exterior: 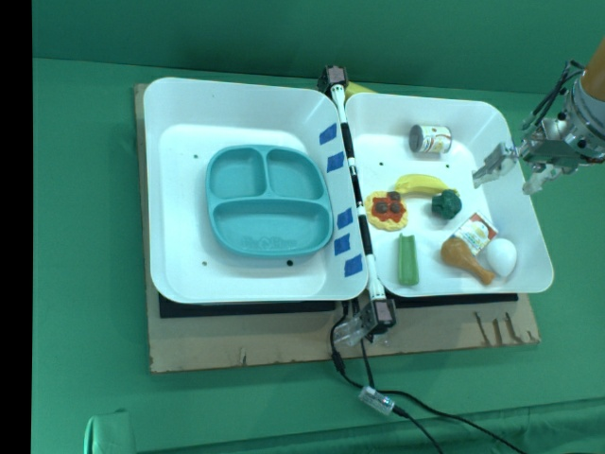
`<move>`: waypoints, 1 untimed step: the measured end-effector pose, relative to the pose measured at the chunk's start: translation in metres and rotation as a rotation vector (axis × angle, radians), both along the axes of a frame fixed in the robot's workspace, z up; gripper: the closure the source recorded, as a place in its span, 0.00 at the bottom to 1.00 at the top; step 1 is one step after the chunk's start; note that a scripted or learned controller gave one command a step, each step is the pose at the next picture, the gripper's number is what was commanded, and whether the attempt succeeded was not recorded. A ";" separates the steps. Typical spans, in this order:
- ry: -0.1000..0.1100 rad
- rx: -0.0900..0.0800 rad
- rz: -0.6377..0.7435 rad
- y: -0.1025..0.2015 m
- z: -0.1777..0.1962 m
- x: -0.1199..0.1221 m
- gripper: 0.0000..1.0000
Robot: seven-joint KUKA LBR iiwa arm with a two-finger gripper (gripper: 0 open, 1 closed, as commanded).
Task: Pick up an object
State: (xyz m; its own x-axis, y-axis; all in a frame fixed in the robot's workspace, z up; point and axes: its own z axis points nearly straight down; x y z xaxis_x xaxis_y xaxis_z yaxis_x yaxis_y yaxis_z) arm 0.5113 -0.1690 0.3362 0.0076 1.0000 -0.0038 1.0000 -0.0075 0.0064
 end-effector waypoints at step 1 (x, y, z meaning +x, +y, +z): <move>0.001 -0.001 0.001 0.002 -0.101 0.055 0.00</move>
